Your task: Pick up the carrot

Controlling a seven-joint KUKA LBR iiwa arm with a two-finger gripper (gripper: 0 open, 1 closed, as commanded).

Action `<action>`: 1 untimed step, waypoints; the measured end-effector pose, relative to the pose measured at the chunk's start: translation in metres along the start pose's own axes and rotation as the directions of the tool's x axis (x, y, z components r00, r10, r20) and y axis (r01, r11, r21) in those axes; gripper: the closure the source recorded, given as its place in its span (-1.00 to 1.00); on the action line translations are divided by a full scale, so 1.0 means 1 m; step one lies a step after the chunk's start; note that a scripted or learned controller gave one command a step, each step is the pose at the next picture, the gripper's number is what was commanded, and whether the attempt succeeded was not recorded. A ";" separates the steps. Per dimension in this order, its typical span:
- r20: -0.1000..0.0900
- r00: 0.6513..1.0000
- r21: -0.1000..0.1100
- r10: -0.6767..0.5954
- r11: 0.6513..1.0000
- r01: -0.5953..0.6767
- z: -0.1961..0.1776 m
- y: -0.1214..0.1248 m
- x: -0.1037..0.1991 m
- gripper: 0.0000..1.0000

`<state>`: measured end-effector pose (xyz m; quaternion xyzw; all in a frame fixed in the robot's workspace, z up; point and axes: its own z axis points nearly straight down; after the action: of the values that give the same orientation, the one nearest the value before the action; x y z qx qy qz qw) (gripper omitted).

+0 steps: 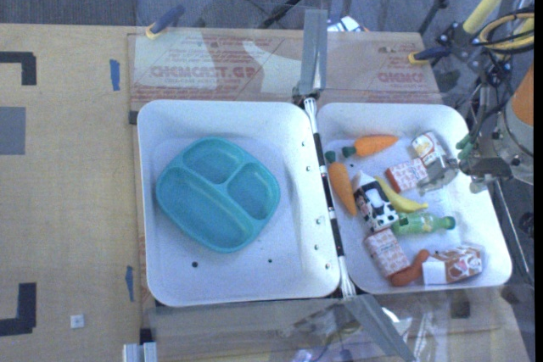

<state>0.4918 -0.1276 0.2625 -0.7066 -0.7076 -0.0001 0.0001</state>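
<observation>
An orange carrot [374,145] with a green top lies near the back of the right bin [492,220], pointing left. A second orange carrot-like piece [342,186] lies along the bin's left wall. My gripper [442,172] hangs low over the right side of that bin, beside a small red and white carton [407,175]. It is well to the right of the carrot and a little nearer the front. Nothing shows between it and the carrot but bare bin floor and another small carton [425,148].
The right bin also holds a yellow banana [404,200], a green bottle [423,224], a black and white carton [374,208], a red carton [387,253], a red sausage [411,268] and a printed packet [459,262]. A teal divided plate [218,192] lies in the left bin [170,284].
</observation>
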 end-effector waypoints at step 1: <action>0.001 0.994 -0.002 -0.107 0.994 0.107 -0.068 0.008 -0.006 -1.00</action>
<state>0.5000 -0.1333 0.3309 -0.6679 -0.7443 -0.0006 -0.0011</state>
